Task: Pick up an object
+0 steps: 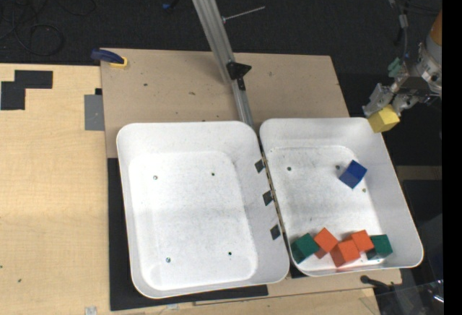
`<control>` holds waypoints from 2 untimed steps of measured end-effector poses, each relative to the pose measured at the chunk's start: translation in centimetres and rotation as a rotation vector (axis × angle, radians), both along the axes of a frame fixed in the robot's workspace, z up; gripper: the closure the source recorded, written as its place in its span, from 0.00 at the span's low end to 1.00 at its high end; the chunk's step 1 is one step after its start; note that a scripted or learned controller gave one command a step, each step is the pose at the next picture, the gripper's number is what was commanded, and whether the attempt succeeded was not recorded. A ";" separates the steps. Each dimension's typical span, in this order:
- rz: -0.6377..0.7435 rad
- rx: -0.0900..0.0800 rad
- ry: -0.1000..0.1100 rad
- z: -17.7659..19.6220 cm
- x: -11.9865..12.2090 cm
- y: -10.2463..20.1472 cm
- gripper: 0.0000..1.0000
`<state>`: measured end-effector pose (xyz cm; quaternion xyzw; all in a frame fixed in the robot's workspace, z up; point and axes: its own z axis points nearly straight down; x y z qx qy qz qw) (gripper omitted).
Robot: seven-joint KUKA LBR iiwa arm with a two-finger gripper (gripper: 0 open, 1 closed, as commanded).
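- End effector [388, 108] raised at far right, above the right bin's [408, 223] upper right corner, clenched on a small yellow block [384, 119].
- Yellow block hanging just beneath the metal fingers, clear of the bin floor.
- Blue cube [353, 174] lying alone below, matte and sharp-edged.
- Orange blocks [345, 246] and green blocks [342, 245] clustered against the near rim.
- Left bin [137, 145]: smooth white plastic, rounded corners, on the wooden bench [180, 86].

no text, label, brand, number or sign can be read anywhere.
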<state>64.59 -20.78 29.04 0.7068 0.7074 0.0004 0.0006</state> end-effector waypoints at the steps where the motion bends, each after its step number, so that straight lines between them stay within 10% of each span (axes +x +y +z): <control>1: 0.004 0.003 0.006 0.0 -1.9 5.3 1.00; 2: 0.003 0.004 0.008 -1.8 -3.9 10.6 1.00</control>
